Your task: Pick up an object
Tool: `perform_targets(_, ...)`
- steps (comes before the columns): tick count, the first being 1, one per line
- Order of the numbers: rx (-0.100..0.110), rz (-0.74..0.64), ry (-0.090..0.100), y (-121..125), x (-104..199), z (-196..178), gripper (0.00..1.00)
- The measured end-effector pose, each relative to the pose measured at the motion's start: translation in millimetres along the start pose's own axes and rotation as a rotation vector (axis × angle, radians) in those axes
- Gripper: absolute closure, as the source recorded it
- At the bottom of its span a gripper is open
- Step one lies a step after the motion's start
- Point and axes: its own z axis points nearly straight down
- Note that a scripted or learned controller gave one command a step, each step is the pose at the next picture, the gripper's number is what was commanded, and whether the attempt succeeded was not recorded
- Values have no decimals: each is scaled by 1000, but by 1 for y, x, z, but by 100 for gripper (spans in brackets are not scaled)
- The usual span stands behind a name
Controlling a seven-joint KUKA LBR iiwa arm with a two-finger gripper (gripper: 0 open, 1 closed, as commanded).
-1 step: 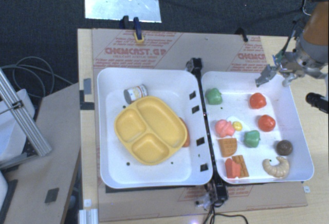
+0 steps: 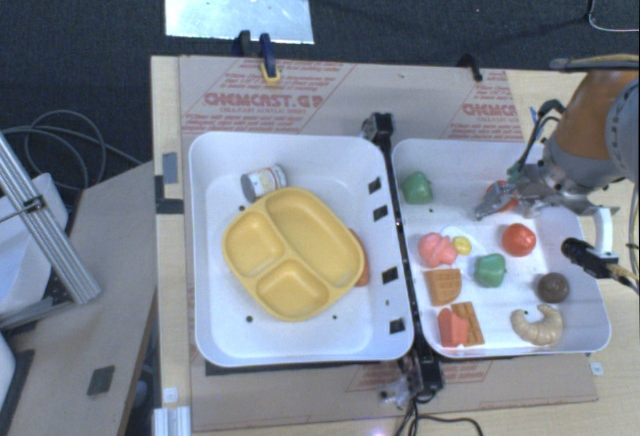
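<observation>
Nearest the camera, a tan curl point(image 2: 538, 324) and a red block point(image 2: 460, 325) lay at the near rim of the right bin point(image 2: 600, 332), well short of the gripper point(image 2: 502, 201). Beyond them sat a brown ball point(image 2: 552, 287) and an orange square point(image 2: 443, 284), then a green pepper point(image 2: 490, 269), a pink piece point(image 2: 436, 249) and a small yellow piece point(image 2: 461, 245).

A red ball point(image 2: 518, 239) lay just on the near side of the gripper, apart from it, and was the closest item to it. A green lump point(image 2: 417, 187) lay to the gripper's far left.

The arm point(image 2: 592, 139) entered from the right, orange band uppermost, with the wrist bent down and leftward over the right bin's far half. The gripper was low over bare bin floor. Its opening could not be determined, and nothing was seen held in it.

In the left bin point(image 2: 215, 324), well apart from the gripper, a yellow tray point(image 2: 292, 252) lay with a can point(image 2: 263, 182) on its side just beyond it.
</observation>
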Motion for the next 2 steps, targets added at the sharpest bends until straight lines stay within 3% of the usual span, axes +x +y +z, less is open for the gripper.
perform_targets(1, -4, 4, -1, -116, 0, -5, 0)
perform_targets(2, -21, -10, -4, -98, 49, -119, 0)
